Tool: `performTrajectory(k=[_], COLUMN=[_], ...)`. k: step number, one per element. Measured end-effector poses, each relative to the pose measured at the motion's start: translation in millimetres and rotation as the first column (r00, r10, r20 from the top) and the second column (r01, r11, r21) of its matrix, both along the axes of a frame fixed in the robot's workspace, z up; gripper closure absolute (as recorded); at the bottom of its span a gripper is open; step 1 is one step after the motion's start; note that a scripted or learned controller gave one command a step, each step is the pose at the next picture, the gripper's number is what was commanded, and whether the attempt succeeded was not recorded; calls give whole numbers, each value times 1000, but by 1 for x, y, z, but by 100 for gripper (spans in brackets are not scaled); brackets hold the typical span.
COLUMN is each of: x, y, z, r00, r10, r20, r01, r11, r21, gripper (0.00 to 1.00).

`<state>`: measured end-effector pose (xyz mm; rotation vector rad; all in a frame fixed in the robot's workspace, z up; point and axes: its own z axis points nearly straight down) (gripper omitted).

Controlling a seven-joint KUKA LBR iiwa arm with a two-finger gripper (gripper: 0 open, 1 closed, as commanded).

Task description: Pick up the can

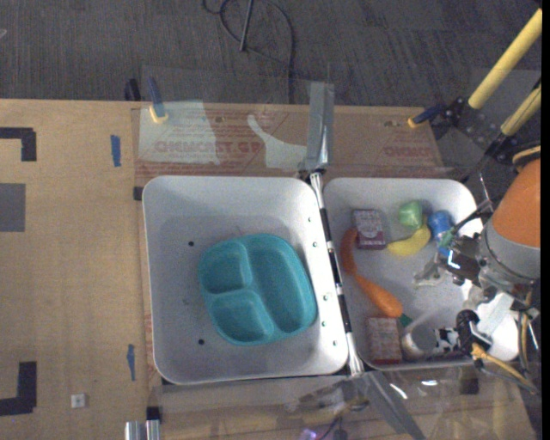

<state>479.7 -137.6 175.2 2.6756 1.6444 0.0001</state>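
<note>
Gripper [445,263] hovers in the right bin [337,191]; its grip state cannot be told. Can [370,229] sits apart, toward the view's left of it, not lifted. Pickup remains undone.

A pale wooden bench [60,284] carried black tape marks [19,144] and blue tape strips [115,151]. Beyond its far edge lay dark grey carpet [103,43], crossed by black cables [258,26].

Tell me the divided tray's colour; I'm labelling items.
Teal, seen in the camera view: divided tray.
</note>
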Motion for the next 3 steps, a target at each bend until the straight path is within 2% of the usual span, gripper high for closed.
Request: performTrajectory(k=[1,3], x=[2,2], y=[-38,-39], z=[-87,-87], r00=[994,994], r10=[105,105], r20=[8,8], r01=[-105,-105], r11=[994,994], r21=[-1,-1], gripper=[0,0])
